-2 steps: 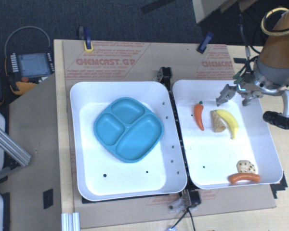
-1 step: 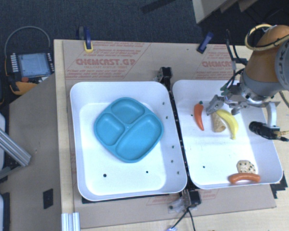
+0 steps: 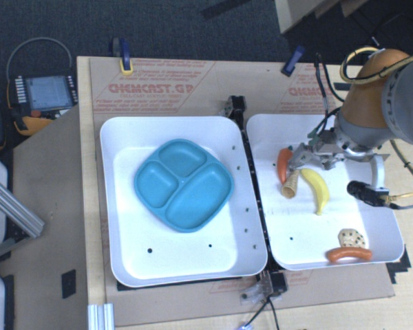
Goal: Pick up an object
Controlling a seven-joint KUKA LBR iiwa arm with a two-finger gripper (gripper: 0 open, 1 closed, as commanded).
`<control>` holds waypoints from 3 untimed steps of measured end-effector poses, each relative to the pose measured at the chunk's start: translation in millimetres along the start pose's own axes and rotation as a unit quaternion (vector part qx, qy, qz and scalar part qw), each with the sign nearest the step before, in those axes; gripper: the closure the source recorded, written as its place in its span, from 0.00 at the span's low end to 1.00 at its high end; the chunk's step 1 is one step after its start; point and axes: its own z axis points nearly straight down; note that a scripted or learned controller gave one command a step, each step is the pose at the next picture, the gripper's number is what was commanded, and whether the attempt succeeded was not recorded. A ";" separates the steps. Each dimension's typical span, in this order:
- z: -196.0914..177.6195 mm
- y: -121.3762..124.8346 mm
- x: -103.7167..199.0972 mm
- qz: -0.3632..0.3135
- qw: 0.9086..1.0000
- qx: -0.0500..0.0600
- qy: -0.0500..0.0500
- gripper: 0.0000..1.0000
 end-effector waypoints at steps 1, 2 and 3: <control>-11.5 0.3 0.4 0.000 1.000 -0.001 0.000 1.00; -73.8 6.4 -5.4 0.000 1.000 -0.004 -0.001 1.00; -126.2 -1.2 -1.4 -0.001 1.000 -0.004 -0.001 1.00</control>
